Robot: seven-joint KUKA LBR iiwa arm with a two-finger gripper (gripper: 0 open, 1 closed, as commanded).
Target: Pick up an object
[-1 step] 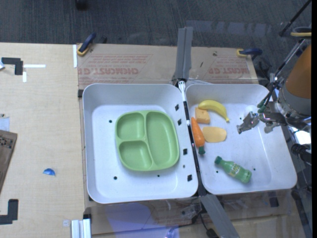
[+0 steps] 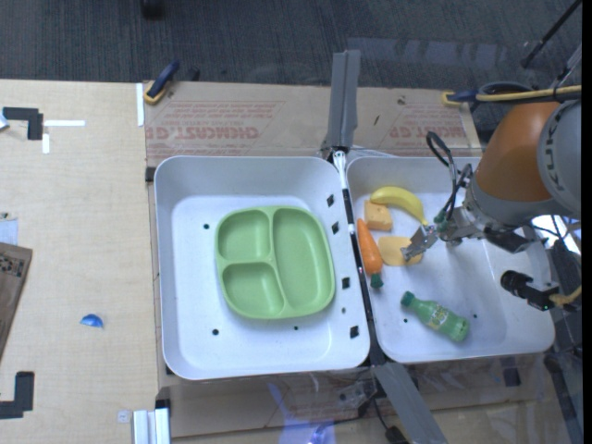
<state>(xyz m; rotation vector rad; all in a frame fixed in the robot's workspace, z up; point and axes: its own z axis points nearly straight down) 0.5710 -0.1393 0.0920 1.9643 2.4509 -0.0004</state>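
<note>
Nearest the camera lies a green bottle with a yellowish label, on its side toward five o'clock in the right bin, its cap end pointing up and to the left. Up from it, an orange carrot with a green tip rests along the bin's left wall at about nine o'clock. Just right of the carrot sit two pale yellow-orange food pieces: one block near eleven o'clock and one flatter piece below it, close to the bin's middle. A yellow banana curves above them toward twelve o'clock, touching or just beside the upper block.

From three o'clock the grey arm with its orange band comes in over the right bin. Its gripper hangs low at the right edge of the flatter yellow piece, and the fingers look close to that piece. Whether they are spread or drawn together around it is too small and dark to tell.

At nine o'clock from that bin, the left bin carries a green divided plate with three compartments, lying flat near the bin's middle. Both bins sit side by side on the surface, a pale wood top with a small blue item lying well to the left of the bins.
</note>
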